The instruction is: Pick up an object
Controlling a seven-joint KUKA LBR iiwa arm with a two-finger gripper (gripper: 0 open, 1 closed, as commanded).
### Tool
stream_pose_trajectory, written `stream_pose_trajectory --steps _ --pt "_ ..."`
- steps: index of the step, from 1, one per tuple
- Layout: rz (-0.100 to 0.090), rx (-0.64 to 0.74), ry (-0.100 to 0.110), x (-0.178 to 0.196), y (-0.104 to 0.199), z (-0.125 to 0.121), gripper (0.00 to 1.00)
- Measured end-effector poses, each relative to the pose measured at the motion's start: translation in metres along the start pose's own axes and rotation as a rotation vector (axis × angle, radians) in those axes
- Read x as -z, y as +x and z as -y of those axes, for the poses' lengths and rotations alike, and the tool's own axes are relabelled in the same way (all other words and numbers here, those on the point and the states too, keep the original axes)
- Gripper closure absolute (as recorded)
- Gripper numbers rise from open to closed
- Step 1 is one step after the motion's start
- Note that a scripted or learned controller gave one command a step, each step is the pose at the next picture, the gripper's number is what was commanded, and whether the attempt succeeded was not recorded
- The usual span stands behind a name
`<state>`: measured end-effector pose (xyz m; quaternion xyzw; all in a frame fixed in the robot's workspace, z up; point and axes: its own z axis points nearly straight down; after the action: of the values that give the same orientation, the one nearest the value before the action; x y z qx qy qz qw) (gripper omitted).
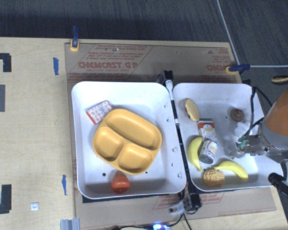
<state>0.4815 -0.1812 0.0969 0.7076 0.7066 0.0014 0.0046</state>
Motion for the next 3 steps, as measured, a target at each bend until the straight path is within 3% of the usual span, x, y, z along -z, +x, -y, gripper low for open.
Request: stream_pose_trajectory --steps 1,2,3 --pt "-0.003 0.002 0.006 -0.001 0.085 -0.027 1.00" --pt "0.007 -0.003 0.004 0.000 0.079 -0.026 0.00" --pt "0.006 -0.005 -0.004 -0.009 0.081 0.000 0.00"
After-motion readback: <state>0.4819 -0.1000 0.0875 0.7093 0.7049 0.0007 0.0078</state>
